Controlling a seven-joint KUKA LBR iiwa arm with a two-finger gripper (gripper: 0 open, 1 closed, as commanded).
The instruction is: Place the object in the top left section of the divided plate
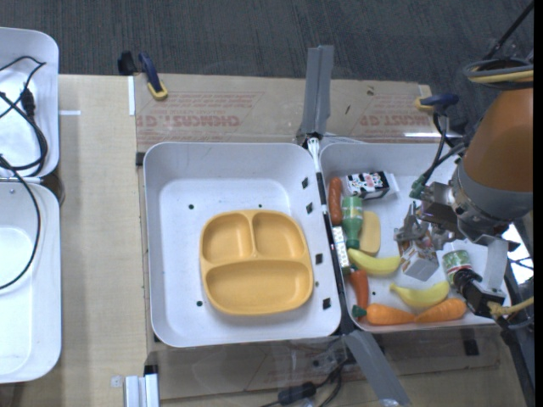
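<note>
Camera view from above has my arm (pixel 501 155) coming in from the right, its orange band bulging over the right bin's (pixel 386 153) far corner and the grey wrist bent down toward the bin floor. My gripper (pixel 422 240) hangs low in the middle of that bin, among dark fittings and cable; whether it is parted, closed, or has anything in it I cannot tell from this angle. Around it the bin is crowded: a yellow banana (pixel 373 263) lies just to its left, a second banana (pixel 422 294) sits just below it, and two orange carrots (pixel 414 314) run along the near wall. A green-labelled bottle (pixel 352 220) and a reddish sausage (pixel 336 200) line the left wall, with a small printed carton (pixel 370 184) near the far wall. The left bin (pixel 170 253) holds the yellow divided plate (pixel 255 260) in its middle, with bare white floor on every side of it. The plate's top left section (pixel 226 239) has nothing in it, and the upright divider wall (pixel 327 227) between the bins stands between my gripper and the plate.
</note>
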